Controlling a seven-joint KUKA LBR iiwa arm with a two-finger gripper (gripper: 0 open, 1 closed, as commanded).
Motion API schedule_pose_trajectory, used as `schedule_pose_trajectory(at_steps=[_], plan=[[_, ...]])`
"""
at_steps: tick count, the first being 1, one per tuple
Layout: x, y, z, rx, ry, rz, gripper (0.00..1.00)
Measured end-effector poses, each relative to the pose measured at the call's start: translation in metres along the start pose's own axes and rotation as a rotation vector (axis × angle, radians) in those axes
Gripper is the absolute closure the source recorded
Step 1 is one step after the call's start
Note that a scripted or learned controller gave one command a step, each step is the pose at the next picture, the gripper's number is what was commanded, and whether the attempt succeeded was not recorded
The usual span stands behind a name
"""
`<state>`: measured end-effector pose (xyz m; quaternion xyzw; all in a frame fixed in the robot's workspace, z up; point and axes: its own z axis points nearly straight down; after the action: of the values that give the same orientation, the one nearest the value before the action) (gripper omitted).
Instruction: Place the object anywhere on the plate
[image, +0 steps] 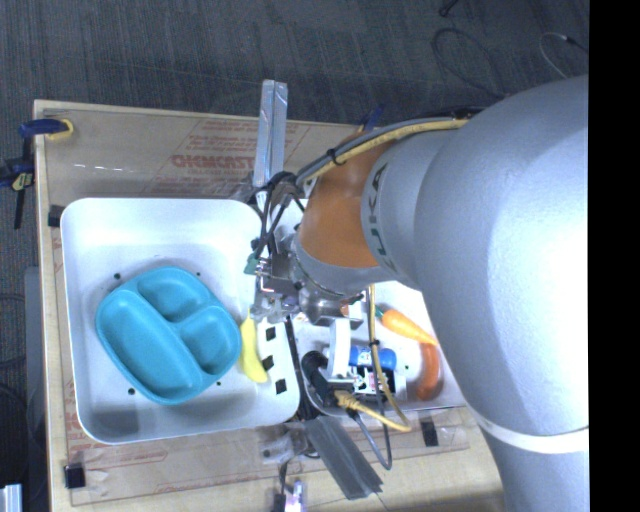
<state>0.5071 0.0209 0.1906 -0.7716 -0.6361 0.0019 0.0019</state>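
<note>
Blue moulded plate (165, 330), yellow object (252, 355) and grey arm (480, 250) over two white bins.
Most of the right bin (412, 298) is hidden under the arm. An orange tapered shape (405, 322) and a blue-and-white item (378, 360) show only in part and are hard to identify. The gripper (270, 345) sits at frame centre, and how far it is open cannot be told. The smooth, curved yellow object lies just beside it in the left bin (90, 240), by the right rim of the glossy three-compartment plate and not on it.
</note>
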Motion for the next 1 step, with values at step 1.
schedule_pose_trajectory(at_steps=[1], plan=[[0.0682,-0.0383,-0.0412,-0.001,0.001,-0.035,1.0]])
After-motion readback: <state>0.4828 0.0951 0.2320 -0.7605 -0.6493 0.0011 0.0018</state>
